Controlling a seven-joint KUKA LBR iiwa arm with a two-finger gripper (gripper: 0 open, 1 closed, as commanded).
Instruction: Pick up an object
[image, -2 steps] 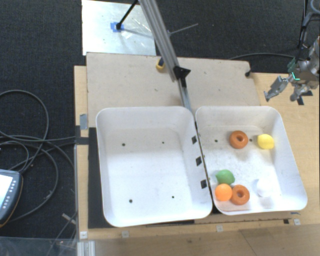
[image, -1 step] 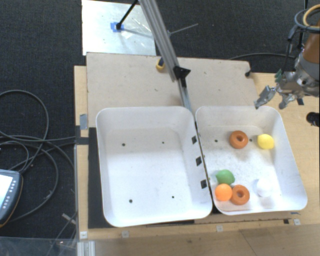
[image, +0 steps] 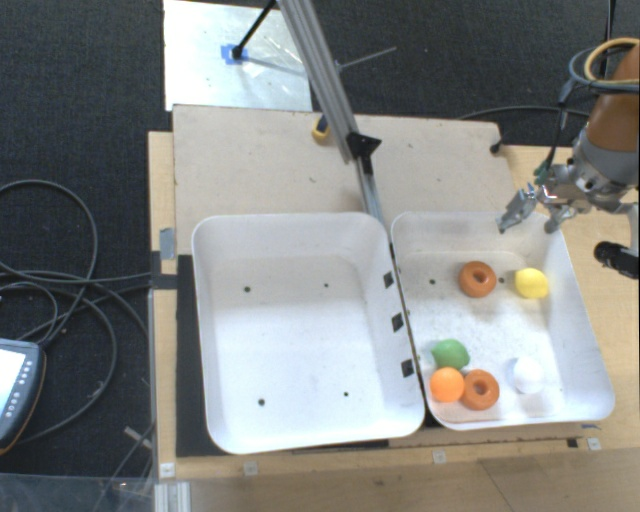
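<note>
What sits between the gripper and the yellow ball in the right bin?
Nothing visible. The gripper hangs open above the right white bin's far rim, and the round yellow ball lies just below it, the orange ring off to its side.

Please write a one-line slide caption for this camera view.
Open gripper above right bin holding two orange rings, yellow, green, orange and white pieces.

Bright even overhead light, soft shadows inside the white bins (image: 300, 240), glare on the pale sheet (image: 215, 50) at top, mild overall softness
</note>
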